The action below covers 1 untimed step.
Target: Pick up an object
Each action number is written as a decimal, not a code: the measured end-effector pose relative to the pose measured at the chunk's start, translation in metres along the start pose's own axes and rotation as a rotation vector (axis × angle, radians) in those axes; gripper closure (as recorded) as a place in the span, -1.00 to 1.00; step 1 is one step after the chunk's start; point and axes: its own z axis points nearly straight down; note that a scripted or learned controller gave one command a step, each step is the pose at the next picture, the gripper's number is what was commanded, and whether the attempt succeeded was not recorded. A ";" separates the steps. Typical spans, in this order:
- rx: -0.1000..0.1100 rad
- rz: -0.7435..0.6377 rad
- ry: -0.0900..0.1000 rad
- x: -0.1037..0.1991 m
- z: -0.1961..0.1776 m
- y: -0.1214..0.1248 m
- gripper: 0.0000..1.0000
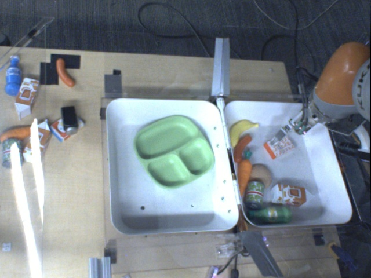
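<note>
Hovering at two o'clock in the right bin (339, 172), the jaws (300, 125), whose spacing I cannot tell, sit just beside a small orange-and-white carton (279, 147) lying toward eight o'clock, its long axis pointing back at them.

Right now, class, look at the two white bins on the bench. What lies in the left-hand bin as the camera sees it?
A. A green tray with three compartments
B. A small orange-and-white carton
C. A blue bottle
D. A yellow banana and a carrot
A: the green tray with three compartments lies alone on the floor of the left bin, while the banana and carrot lie in the right bin.
</note>
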 end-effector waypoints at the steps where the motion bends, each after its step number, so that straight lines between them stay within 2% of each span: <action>1: -0.006 -0.001 -0.002 -0.001 -0.012 0.004 1.00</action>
